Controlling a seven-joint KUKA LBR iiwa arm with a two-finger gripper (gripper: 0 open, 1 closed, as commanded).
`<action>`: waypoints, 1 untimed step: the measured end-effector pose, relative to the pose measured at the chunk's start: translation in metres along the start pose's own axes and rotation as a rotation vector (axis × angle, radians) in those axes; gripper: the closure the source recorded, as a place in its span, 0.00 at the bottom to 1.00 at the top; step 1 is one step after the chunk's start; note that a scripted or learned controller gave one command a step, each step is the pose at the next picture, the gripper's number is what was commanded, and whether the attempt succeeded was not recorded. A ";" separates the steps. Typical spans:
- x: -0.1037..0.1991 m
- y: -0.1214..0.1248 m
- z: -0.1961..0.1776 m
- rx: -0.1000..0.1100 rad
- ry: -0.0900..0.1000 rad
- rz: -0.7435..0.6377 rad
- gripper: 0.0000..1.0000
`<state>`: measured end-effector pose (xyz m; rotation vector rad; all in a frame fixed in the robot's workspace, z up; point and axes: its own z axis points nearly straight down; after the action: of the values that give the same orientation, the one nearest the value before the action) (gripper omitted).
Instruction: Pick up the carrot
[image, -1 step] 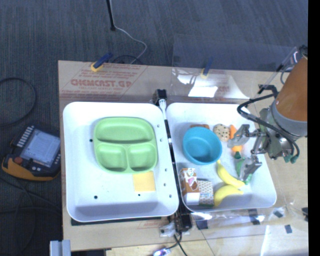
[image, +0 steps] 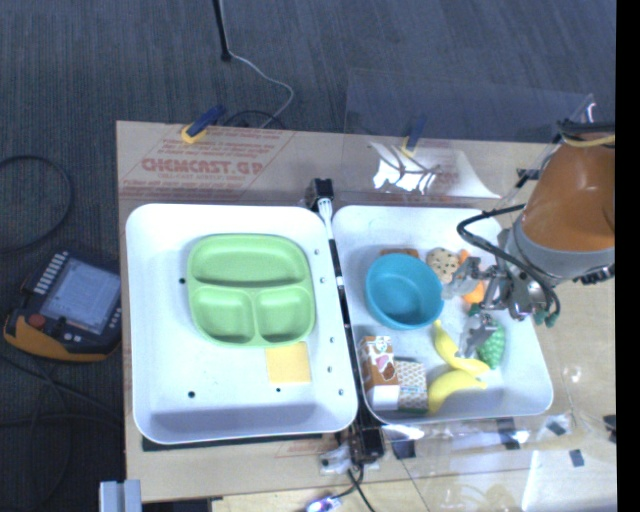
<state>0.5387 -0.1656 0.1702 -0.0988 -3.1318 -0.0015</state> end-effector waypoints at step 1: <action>-0.046 -0.034 0.076 0.002 -0.032 0.155 0.00</action>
<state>0.5818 -0.2022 0.0937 -0.3448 -3.1461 0.0043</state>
